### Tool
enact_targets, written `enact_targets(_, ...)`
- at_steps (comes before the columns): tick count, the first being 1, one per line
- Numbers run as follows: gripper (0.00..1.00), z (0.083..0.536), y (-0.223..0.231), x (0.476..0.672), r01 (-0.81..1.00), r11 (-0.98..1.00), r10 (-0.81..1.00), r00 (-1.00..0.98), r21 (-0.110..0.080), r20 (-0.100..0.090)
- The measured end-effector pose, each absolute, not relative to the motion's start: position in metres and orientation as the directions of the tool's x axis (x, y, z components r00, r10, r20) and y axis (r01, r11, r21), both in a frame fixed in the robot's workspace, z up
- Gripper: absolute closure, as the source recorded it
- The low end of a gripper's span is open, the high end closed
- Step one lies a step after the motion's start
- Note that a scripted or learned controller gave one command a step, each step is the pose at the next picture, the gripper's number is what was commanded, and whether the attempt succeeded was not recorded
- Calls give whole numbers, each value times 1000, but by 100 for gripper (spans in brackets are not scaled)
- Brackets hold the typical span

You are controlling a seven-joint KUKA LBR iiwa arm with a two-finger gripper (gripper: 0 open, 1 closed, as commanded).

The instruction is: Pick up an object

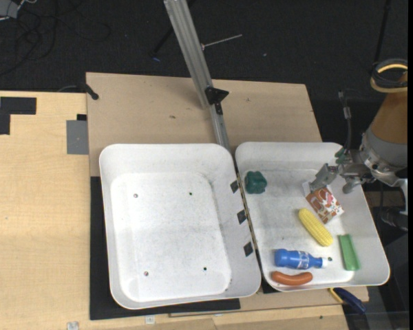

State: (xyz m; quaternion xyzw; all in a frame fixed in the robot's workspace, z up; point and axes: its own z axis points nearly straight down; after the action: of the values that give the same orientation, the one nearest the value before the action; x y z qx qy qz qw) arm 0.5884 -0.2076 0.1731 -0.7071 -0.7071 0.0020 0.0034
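Arm (392,126) cut off at right edge

The bins (168,158) look like matt white plastic, faintly scuffed. The counter (34,184) is pale, smooth wood. Behind the bins, the rail (193,53) is ribbed grey metal.

- Single fixed camera, mounted above the bench, looking down at a slant.
- Landmark: shallow white plastic left bin (168,225), near frame centre; shallow white plastic right bin (310,158) just beside it, toward frame right.
- Far side of the landmark sits higher in frame; slanted grey aluminium rail (193,57) rises beyond it.
- Moderate stand-off: both bins fit whole, with pale wooden bench top (34,205) left of the landmark.
- Grey arm with orange band (389,126) enters from frame right, past the right bin.
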Motion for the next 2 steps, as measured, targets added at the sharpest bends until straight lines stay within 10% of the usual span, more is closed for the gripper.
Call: enact_targets(2, 0, 91, -206, 591, 1000, -2, 1000, 2, -1, 0)
